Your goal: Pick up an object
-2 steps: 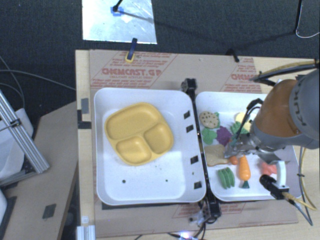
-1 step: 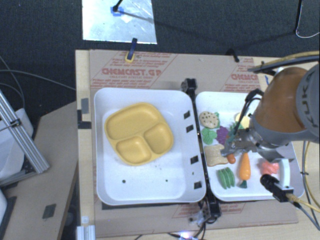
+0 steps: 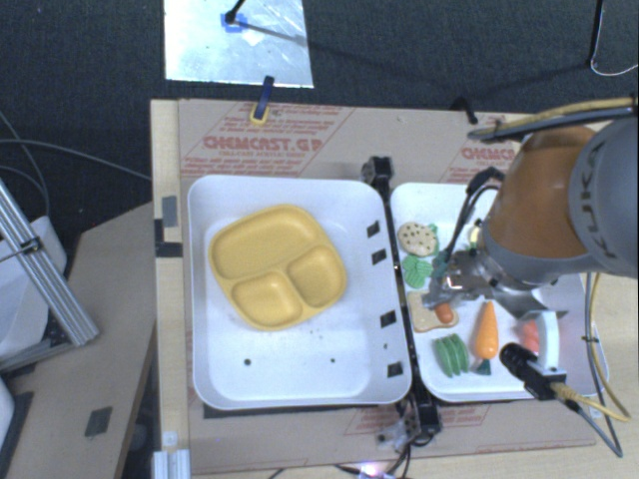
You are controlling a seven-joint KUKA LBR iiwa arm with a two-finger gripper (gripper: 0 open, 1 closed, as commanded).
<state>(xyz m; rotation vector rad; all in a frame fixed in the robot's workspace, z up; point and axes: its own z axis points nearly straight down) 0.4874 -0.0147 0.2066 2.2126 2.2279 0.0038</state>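
A toy orange carrot (image 3: pixel 485 331) lies in the right shallow white bin (image 3: pixel 419 200), beside a green pea-pod piece (image 3: pixel 451 354), a slice of toy toast (image 3: pixel 431 314) topped with a red blob, a green leafy piece (image 3: pixel 417 268) and a round chocolate-chip cookie (image 3: pixel 416 238). The grey-and-orange arm's pincer (image 3: pixel 446 284) hangs low over the toast and leaf; whether it is spread or pinching cannot be told. The left shallow white bin (image 3: pixel 290 377) holds a yellow three-compartment plastic plate (image 3: pixel 277 265). Both bins sit on a brown printed cardboard sheet (image 3: pixel 260 143) covering the desk, above dark carpet (image 3: pixel 80 48) bearing a shiny silver square panel (image 3: pixel 237 28).
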